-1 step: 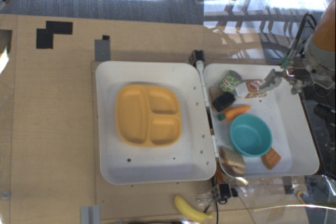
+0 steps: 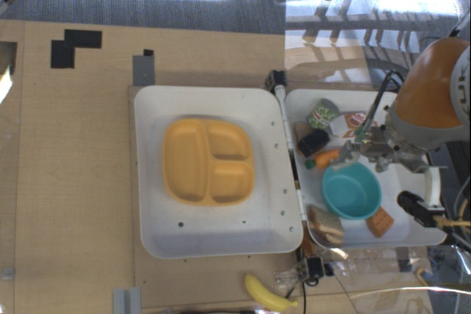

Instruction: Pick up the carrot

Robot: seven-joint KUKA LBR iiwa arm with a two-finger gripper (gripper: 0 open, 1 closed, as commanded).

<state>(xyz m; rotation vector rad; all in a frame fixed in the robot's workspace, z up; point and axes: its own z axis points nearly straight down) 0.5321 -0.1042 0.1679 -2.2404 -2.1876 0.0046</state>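
The carrot (image 2: 326,157), small and orange with a green tip at its left end, lies in the right bin (image 2: 412,232) just above the rim of a teal bowl (image 2: 352,190). A black object (image 2: 313,140) sits against the carrot's upper left. My gripper (image 2: 363,145) hangs low over the bin, just right of the carrot and above the bowl's far rim. The arm's orange band (image 2: 434,95) rises behind it at the right.
The left bin (image 2: 221,239) holds a yellow divided plate (image 2: 208,160). Around the carrot the right bin also has a green-and-white item (image 2: 322,114), a red-and-white item (image 2: 355,120), an orange cracker (image 2: 380,222) and a brown item (image 2: 326,224). A banana (image 2: 268,294) lies on the bench in front.
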